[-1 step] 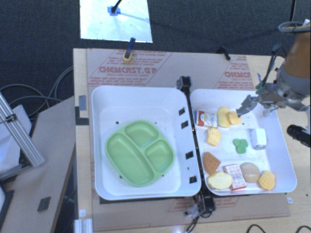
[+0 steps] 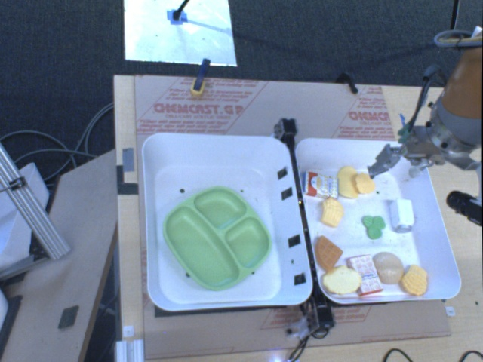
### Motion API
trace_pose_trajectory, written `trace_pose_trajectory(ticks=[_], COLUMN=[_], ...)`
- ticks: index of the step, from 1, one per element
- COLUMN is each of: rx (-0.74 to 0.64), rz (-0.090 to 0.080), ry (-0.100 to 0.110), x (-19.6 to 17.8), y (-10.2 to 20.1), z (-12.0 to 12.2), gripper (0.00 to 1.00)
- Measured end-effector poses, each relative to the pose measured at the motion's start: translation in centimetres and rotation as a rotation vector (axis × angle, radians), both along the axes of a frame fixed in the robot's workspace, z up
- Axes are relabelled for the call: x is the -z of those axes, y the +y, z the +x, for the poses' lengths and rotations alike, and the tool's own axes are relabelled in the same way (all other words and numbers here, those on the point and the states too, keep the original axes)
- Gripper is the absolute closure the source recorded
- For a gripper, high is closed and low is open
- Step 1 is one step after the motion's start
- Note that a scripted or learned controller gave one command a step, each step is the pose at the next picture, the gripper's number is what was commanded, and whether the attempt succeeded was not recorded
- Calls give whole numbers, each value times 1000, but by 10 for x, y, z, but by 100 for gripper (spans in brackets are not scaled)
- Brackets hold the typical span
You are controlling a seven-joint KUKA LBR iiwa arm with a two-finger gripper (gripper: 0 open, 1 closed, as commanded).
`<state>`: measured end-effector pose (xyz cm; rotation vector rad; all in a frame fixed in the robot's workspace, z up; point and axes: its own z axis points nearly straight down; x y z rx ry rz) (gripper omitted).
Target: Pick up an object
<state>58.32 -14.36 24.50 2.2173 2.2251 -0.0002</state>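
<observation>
1. Toy food pieces fill the right bin (image 2: 447,256), and we count about eleven of them spread over its floor.
2. Along the far side we see a red-and-white packet (image 2: 318,184), and just beside it a pale yellow lump (image 2: 347,181) touching a small orange-yellow piece (image 2: 365,183).
3. In the middle lie a yellow corn-like piece (image 2: 331,212), a small green piece (image 2: 372,225) and a white block (image 2: 401,213).
4. Along the near side we find an orange-brown wedge (image 2: 327,253), a yellow oval (image 2: 342,280), a second red-and-white packet (image 2: 366,273), a beige round piece (image 2: 388,267) and a yellow waffle-like disc (image 2: 413,280).
5. The arm (image 2: 462,104) reaches in from the right, and its jaws hang over the far right part of that bin, above the orange-yellow piece and the white block.
6. We read the jaws as spread, with nothing between them.
7. The left bin (image 2: 226,145) holds a green divided plate (image 2: 215,236), well apart from the jaws.
8. Both bins rest on a printed cardboard sheet (image 2: 219,108) on the counter (image 2: 83,202).
</observation>
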Motion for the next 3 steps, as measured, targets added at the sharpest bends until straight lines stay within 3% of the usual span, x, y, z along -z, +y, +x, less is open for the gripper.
trace_pose_trajectory(ticks=[2,3], rx=[2,4], rz=[3,-1], ry=[6,-5], x=[105,154], y=[4,3], z=[-3,-1], gripper=[0,0])
